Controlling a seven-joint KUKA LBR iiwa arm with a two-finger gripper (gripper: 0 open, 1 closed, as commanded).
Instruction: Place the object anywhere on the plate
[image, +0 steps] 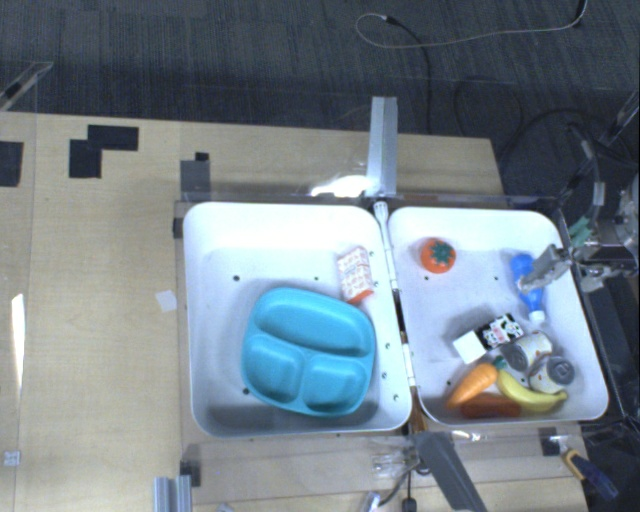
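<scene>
overhead slanted view, both bins (290, 222)

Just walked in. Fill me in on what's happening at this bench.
The arm's gripper is reaching in at the right edge of the right bin, beside a blue object. A tomato, carrot and banana lie in that bin. In the left bin, the blue plate holds nothing; a small packet lies just beyond its rim.

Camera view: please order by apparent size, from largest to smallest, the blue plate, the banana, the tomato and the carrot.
1. blue plate, clearly the largest.
2. banana.
3. and 4. carrot and tomato: these look about alike, so I do not rank them; the carrot is longer but thinner, and partly hidden among the pile.
</scene>
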